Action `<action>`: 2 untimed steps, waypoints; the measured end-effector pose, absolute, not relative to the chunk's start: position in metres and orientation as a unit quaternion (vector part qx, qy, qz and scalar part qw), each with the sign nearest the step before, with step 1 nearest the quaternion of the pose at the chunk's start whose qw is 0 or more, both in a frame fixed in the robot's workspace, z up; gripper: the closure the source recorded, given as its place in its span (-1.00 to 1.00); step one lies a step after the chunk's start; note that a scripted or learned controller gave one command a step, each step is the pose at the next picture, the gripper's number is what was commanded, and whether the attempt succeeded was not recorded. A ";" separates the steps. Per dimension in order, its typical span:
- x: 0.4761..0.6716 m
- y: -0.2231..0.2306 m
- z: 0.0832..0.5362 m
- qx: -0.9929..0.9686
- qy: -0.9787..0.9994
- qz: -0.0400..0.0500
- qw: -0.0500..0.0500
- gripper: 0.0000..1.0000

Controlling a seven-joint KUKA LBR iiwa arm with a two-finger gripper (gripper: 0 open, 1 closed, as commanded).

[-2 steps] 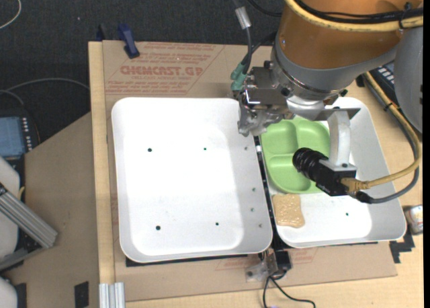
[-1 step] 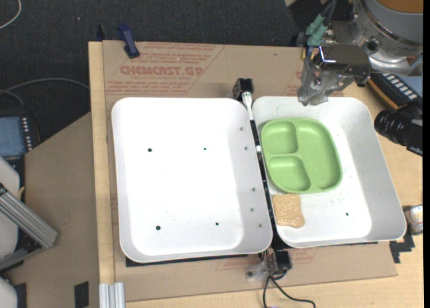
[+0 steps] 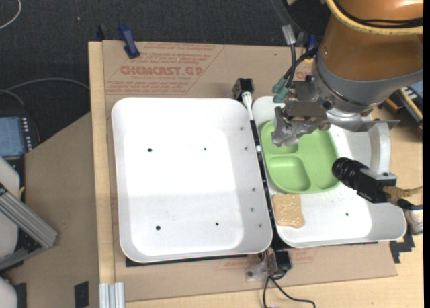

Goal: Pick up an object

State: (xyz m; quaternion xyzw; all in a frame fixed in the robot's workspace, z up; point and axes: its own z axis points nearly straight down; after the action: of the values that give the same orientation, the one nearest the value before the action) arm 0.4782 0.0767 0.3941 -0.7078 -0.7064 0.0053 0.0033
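Dark carpet floor [image 3: 54, 17]; brown printed board [image 3: 222, 64] over bench; blue clamp [image 3: 127, 40] at far edge.

left bin [image 3: 181, 185]: white, four dark dots on its floor | right bin [image 3: 339, 224]: white, flush beside it | cardboard sheet [image 3: 168, 64]: under both bins, red print | blue clip [image 3: 127, 40]: on sheet's far edge

The pincer [image 3: 289, 132] covers the far left corner of the green tray [image 3: 306, 169] beneath it. Behind and to the right of the pincer, the arm [image 3: 373, 37] hides the far part of the right bin [image 3: 336, 222], and the top and right edges cut the arm off. The tan piece [image 3: 289, 211] just nearer than the pincer is too small to identify.
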 end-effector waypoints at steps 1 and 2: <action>0.479 0.031 0.370 -0.709 -0.705 0.002 0.002 1.00; 0.480 -0.024 0.380 -0.709 -0.705 -0.001 -0.002 1.00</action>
State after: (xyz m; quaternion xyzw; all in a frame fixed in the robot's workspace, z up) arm 0.4795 -0.0242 0.3803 -0.7093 -0.7050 -0.0005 -0.0020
